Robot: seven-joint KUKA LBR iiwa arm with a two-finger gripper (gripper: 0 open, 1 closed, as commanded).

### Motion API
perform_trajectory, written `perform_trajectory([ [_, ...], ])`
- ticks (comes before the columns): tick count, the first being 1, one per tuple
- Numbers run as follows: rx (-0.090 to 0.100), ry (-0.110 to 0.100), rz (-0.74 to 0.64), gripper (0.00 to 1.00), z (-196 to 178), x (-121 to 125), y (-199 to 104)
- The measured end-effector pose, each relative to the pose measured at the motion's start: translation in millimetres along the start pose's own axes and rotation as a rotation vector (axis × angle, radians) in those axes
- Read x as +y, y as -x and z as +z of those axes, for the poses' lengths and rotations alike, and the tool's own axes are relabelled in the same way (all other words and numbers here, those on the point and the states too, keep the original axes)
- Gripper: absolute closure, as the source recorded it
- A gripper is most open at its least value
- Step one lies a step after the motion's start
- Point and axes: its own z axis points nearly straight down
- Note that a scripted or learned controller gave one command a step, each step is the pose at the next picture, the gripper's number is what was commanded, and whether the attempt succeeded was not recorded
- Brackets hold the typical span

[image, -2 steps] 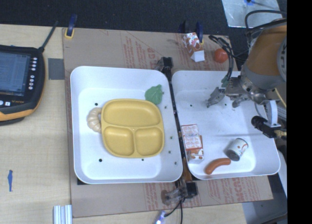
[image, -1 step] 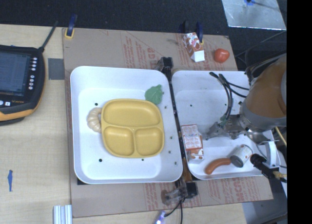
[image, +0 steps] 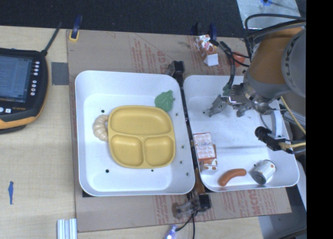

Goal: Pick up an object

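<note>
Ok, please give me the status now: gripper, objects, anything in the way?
Gripper over right bin, holding nothing. Sausage, carton, metal cup lie near front edge. Nothing blocking them.

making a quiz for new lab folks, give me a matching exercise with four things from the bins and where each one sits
Things:
1. yellow divided tray
2. green leaf toy
3. sausage
4. carton

Places:
A. right bin, near front edge
B. middle of left bin
C. right bin, against its left wall
D. left bin, back right, beside the tray

Pairs: 1-B, 2-D, 3-A, 4-C
</note>
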Motion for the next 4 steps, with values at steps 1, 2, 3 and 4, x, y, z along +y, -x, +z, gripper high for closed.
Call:
perform_trajectory([
  [1,-0.001,-0.003,-0.001,0.0,45.9,-2.4,-18.0],
  [2,-0.001,0.0,0.002,0.0,-18.4,21.8,55.4],
  [3,-0.001,-0.002,-0.001,1.0,-28.5,21.8,55.8],
  [4,-0.002,-0.002,-0.004,1.0,-38.9,21.8,56.6],
])
